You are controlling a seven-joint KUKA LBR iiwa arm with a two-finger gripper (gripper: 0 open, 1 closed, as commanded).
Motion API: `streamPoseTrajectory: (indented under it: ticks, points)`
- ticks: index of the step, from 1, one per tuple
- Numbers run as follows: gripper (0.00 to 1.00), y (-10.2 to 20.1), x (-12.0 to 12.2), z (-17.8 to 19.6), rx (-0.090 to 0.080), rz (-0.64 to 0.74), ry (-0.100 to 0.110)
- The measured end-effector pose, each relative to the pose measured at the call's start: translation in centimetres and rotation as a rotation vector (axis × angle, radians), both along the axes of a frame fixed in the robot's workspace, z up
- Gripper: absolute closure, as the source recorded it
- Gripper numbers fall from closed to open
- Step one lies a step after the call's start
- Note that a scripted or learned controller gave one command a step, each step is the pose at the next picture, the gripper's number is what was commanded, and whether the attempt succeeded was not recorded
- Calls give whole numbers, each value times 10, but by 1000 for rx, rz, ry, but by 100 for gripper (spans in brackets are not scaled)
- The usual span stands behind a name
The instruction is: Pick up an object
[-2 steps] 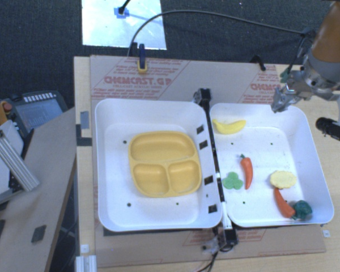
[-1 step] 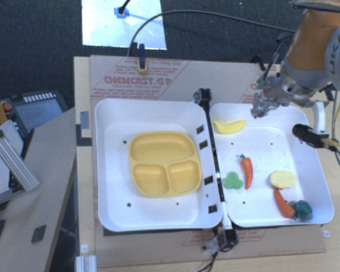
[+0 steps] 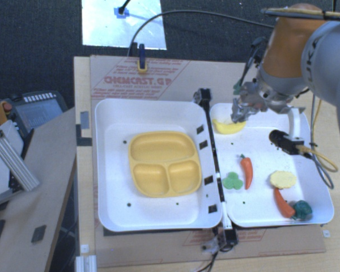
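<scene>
Now my pincer (image 3: 238, 117) touches the banana (image 3: 229, 127) at the right bin's (image 3: 323, 211) far-left corner, spread hidden; closing comes next.

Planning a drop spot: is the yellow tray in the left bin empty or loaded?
Empty. The yellow tray lies flat in the left bin, and all three of its compartments show bare yellow plastic.

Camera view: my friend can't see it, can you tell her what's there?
A grey robot arm's gripper is down at a banana in the right bin, which also holds two carrots and other toy food. A yellow tray sits in the left bin.
</scene>
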State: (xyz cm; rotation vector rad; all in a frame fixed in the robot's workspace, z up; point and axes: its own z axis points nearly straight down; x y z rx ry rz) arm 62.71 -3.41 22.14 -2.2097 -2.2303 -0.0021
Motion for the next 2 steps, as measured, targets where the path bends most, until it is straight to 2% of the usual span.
streamPoseTrajectory:
  ticks: [1,2]
  points:
    - [100,56,-4,12,0,1,-3]
    - [100,114,-19,8,0,1,0]
